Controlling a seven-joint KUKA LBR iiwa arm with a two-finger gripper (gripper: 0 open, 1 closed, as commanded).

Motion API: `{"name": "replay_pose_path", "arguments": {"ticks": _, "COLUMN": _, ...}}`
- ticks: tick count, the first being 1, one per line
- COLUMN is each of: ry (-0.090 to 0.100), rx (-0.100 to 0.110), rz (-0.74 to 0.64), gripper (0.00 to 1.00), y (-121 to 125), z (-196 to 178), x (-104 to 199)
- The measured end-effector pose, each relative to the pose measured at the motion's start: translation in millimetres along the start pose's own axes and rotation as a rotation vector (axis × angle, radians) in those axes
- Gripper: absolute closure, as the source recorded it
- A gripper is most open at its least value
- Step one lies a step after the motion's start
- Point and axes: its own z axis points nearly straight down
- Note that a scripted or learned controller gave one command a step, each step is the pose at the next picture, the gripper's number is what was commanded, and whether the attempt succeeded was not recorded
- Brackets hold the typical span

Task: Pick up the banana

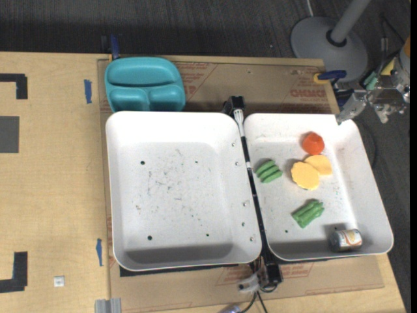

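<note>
Your tool (348,113) hangs at the far right corner of the right bin (371,194), just outside its rim, and you can't tell how it's set. No clear banana; the yellow pieces (311,171) in the right bin's middle look closest, touching an orange ball (313,142). Two green items (268,171) (307,212) and a small can (345,238) share that bin.

Little here reads for me. The cardboard sheet (260,83) under my two bins carries red print along its far edge; near the right corner stands a word, upside down, too blurred for me to spell. Fainter red lines left of it are illegible.
</note>
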Motion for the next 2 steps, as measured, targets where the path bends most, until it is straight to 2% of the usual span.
{"name": "replay_pose_path", "arguments": {"ticks": 1, "ry": 0.0, "rx": -0.001, "rz": -0.352, "gripper": 0.0, "y": -38.5, "z": 119.0, "x": 53.0}}
{"name": "replay_pose_path", "arguments": {"ticks": 2, "ry": 0.001, "rx": 0.0, "rz": -0.617, "gripper": 0.0, "y": -94.9, "z": 161.3, "x": 91.4}}
